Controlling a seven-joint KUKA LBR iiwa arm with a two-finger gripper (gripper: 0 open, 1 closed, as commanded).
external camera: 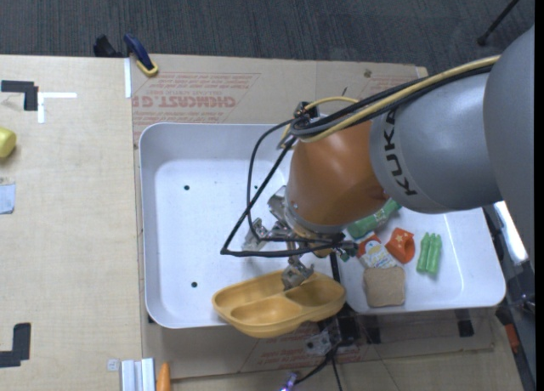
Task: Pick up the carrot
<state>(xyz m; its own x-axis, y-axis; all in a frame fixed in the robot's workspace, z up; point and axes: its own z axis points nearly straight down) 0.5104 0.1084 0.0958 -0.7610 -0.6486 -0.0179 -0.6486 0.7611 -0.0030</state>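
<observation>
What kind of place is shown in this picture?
Probably a robot test bench in a lab: a KUKA arm reaches over white bins holding toy food, such as a bread slice, with tape marks on the bench.

My arm (459, 143) comes in as a fat grey cylinder, smooth and matte, with "KUKA" in dark letters running up its side near the wrist. Just left of that lettering I see the glossy orange band (331, 172), rounded like a dome. A yellow cable (425, 83) and black ones run along the far side of the casing and loop over the orange part. Thin black wires (251, 211) hang down to the metal gripper (293, 249) hardware beneath.
</observation>
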